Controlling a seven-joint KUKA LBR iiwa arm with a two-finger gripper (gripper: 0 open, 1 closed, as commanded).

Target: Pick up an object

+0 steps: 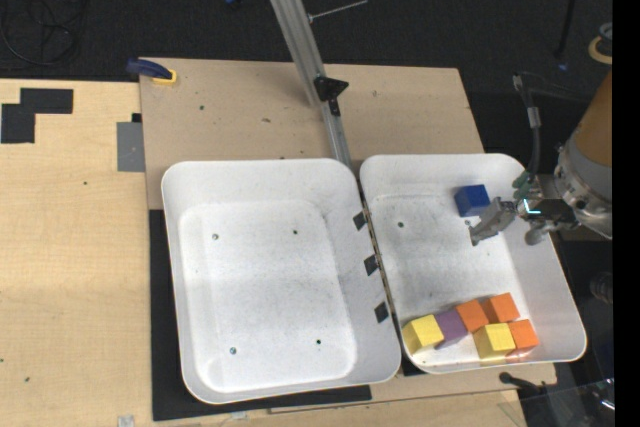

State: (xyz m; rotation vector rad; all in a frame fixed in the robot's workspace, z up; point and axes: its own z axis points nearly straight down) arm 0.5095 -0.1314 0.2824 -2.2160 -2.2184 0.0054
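The blue block [471, 199] sits in the right bin [430, 170], near its far edge, just beside the gripper [492, 221]. It looks light, stiff and smooth-sided, best pinched across two flat opposite faces. Whether the gripper is released or clenched, I cannot tell. I can read no labels or writing anywhere.

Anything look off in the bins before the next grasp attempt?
Nothing stands out. The blue block sits alone near the end effector; the other blocks cluster in the right bin's near corner. No spills or damage.
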